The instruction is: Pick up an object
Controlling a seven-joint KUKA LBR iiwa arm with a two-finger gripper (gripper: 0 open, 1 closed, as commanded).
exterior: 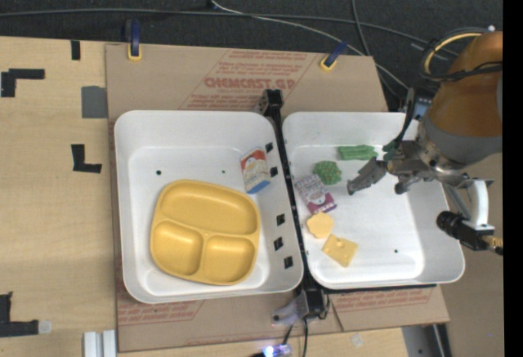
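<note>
yellow tray, one carton, two cheese pieces.

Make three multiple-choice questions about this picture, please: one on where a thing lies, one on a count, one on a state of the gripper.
1. Where does the yellow divided tray lie?
A. in the left bin
B. in the right bin
C. on the cardboard outside the bins

2. How many compartments does the tray have?
A. two
B. three
C. five

3. What is between the fingers of the gripper?
A. the cheese wedge
B. the small carton
C. nothing

Answers:
1 A, it rests on the floor of the left bin.
2 B, one long section above two smaller ones.
3 C, the fingers are spread above bare floor of the right bin, apart from the cheese wedge.
</note>
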